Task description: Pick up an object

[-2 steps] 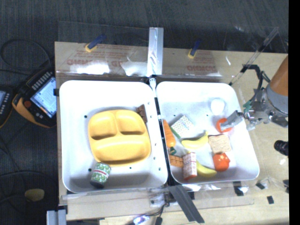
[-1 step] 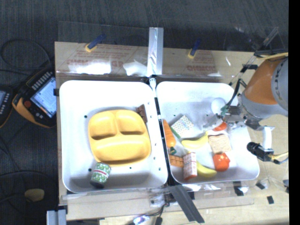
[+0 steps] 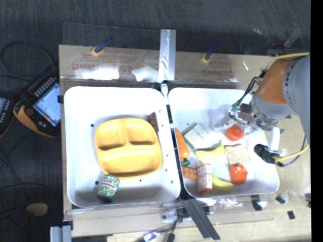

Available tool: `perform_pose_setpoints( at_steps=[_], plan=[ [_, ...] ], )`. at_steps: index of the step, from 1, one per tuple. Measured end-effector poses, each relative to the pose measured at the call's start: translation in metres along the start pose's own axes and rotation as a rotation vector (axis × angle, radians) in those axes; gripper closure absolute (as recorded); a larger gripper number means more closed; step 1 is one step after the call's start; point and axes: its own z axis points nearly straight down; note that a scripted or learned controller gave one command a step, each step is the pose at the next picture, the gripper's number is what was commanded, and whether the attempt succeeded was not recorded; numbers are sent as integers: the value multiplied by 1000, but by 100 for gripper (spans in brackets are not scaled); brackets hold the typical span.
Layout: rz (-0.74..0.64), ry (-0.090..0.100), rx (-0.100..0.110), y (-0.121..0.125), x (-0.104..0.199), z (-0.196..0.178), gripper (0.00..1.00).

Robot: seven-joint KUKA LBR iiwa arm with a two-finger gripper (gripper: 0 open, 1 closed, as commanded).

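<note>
Arm positioned over the right bin, above a small round orange-red object.

From the overhead camera, the two-finger gripper (image 3: 241, 116) stood directly above the small round orange-red object (image 3: 234, 132) in the shallow white right bin (image 3: 212, 97), presumably aligned for a grasp; whether it was wide or narrow could not be told. The yellow compartment tray (image 3: 128, 147) occupied the left bin (image 3: 81, 100).
</note>
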Motion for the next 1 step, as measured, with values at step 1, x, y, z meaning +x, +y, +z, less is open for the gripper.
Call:
perform_pose_setpoints(
  at_steps=[1],
  plan=[
    [2, -8, -8, 1, -4, -8, 100]
  ],
)
